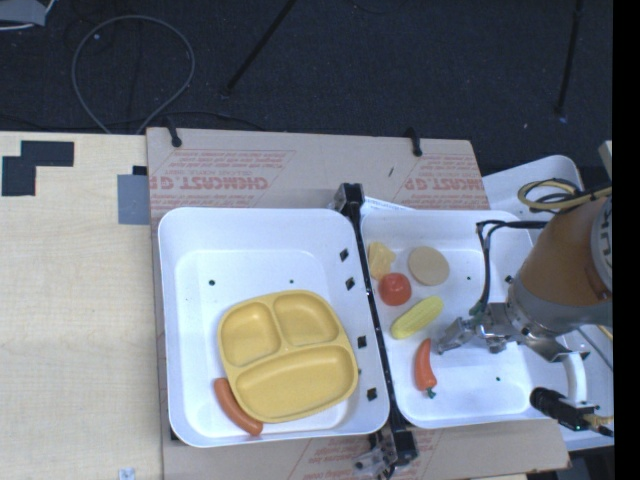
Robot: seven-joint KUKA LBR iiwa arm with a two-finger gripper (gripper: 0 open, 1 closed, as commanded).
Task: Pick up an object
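Nearest me: orange sausage [237, 409] beside yellow divided tray [288, 354], left bin [190, 268]. I see the gripper [447, 340] low in right bin [470, 400], just right of red chili [426, 365] and corn [416, 317]; jaw state unclear. Tomato [395, 288], tan disc [428, 265] behind.

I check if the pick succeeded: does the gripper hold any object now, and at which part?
Nothing is held. The gripper hangs over the right bin, beside the chili pepper and the corn cob, with nothing between its fingers.
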